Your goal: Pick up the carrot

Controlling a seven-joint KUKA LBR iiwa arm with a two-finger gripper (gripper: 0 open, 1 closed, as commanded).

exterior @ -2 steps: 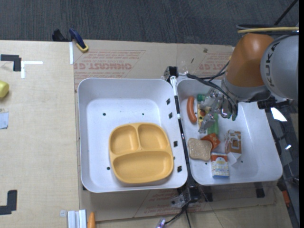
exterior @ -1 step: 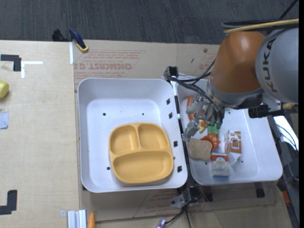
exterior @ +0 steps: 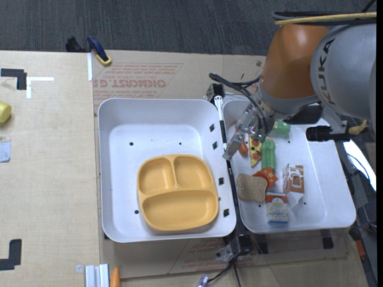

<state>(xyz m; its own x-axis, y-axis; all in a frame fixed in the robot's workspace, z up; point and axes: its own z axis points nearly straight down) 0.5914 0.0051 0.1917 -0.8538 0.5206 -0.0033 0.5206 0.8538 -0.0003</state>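
Far left: we are noting a small yellow object at the edge of the table, and a blue clip further back. Both are well apart from the work.

Left bin: it is carrying a yellow divided plate, sitting toward the near side. Nothing is lying on it.

Right bin: the claw is hanging low at the bin's left wall, up at the far end of the clutter. We are not able to tell whether it is apart or together; the slant and the cabling are hiding that.

Just right of the claw we are reading the carrot: a short orange piece, tapering, lying flat on the bin floor, touching or nearly touching a green stick on its right. Part of it is being hidden by the claw, so we are holding that identification loosely. It is looking like a toy: light, stiff, smooth-skinned, likely slippery on the taper. We are judging the thicker middle the best hold, across the narrow width, not the tip, with the green stick crowding one side.

Nearer the front: a red round piece, a bread slice, a folded carton and a small box are lying close together.
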